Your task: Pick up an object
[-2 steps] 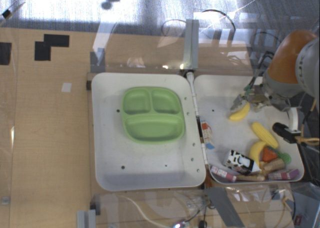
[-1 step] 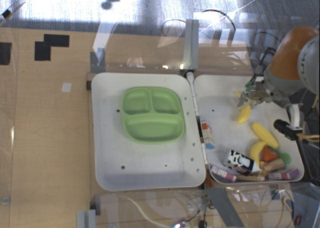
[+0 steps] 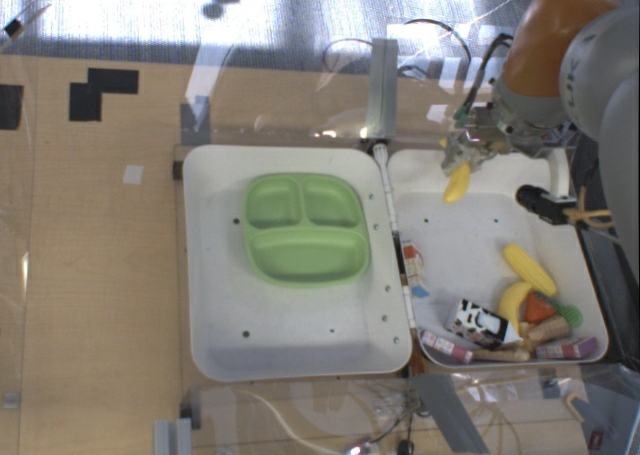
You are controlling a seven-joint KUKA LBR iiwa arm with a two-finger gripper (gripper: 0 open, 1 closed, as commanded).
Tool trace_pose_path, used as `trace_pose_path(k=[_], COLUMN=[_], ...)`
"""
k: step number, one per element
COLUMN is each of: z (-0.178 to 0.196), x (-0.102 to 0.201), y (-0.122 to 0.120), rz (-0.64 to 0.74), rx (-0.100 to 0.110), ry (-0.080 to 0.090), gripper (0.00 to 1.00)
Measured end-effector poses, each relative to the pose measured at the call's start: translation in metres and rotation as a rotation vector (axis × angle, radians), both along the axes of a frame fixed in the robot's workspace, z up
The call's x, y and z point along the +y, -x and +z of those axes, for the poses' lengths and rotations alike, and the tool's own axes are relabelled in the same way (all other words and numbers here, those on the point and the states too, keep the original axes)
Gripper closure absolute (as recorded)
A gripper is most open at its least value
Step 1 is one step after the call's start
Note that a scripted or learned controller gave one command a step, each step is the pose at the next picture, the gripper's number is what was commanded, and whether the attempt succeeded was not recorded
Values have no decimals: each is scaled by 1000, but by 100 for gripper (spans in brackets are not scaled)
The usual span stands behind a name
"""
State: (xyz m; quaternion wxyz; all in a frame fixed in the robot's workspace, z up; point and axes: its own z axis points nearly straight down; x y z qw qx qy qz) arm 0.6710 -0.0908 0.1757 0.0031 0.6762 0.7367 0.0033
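Gripping a small yellow banana-shaped piece (image 3: 457, 184), the gripper (image 3: 465, 150) hangs over the far end of the right bin (image 3: 470, 218), its fingers closed on the piece's upper end so that the rest dangles free below them. That hold, by one end rather than the middle, is most likely why the piece hangs as it does: its long axis runs close to vertical, tilted a little, with the held end up toward the far side and the free tip pointing down and slightly left toward the bin floor. It looks clear of the floor, though the slanted view makes the gap hard to judge. An end grip like this seems shaky, and the piece could swing or slip out. At the near right corner of the same bin lies the rest of the clutter, heaped together where the floor meets the walls: another yellow banana-like toy (image 3: 528, 269), an orange carrot-like piece (image 3: 540, 307), a black-and-white patterned item (image 3: 478, 321) and a few slim tubes along the near wall. Over in the left bin (image 3: 215, 273), a green divided plate (image 3: 304, 228) sits alone, flat and roughly centred, well apart from the arm.
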Motion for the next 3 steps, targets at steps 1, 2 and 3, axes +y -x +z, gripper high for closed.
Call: trace_pose_path(k=[1, 2, 3], z=[13, -31, -30], x=[1, 3, 3], y=[-2, 31, 31], rz=[5, -8, -9], rx=[-6, 4, 4], ry=[1, 0, 0], gripper=[100, 100, 0])
